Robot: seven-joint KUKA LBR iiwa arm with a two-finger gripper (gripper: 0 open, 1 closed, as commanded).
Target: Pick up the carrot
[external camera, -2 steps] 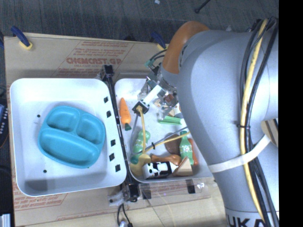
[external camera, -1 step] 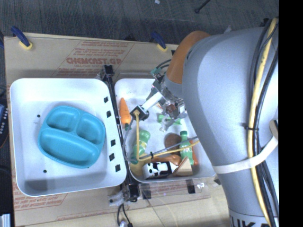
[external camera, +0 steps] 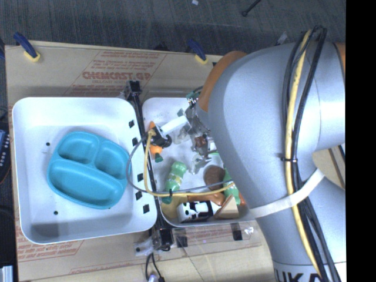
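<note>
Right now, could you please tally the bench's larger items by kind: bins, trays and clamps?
White bins: 2, the left bin and the right bin
Blue divided tray: 1, in the left bin
Blue-and-yellow clamps on the board's far edge: 2
Total: 5

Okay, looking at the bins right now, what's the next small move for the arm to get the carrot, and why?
Probably shift the gripper toward the left wall of the right bin, then lower it. The carrot lies there beside the yellow cable, apart from the gripper, which sits nearer the bin's middle among other toys, with nothing visibly held.
</note>
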